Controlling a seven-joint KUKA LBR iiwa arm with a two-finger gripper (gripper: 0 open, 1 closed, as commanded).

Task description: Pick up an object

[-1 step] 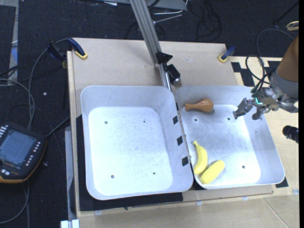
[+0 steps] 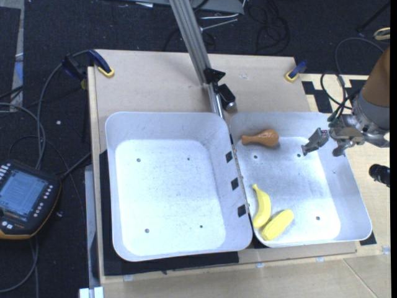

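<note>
Gripper (image 2: 327, 143) hangs open over right bin (image 2: 347, 185), drumstick (image 2: 261, 139) nearby.

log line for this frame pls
claw: open, holding nothing, over right bin's far right | drumstick: far left | banana, yellow block: near left

This is a robotics lab, set up for machine trials. A plywood bench (image 2: 161, 82) stands on dark carpet (image 2: 49, 17), its corners held by blue-and-yellow clamps (image 2: 99, 63). Two white bins (image 2: 167, 126) lie side by side on it, with an aluminium rail (image 2: 192, 33) slanting up behind them. Loose black cables (image 2: 37, 123) trail over the floor, and a teach pendant (image 2: 22, 197) with a lit screen lies at the left. The arm (image 2: 375, 101) reaches in from the right.
</note>
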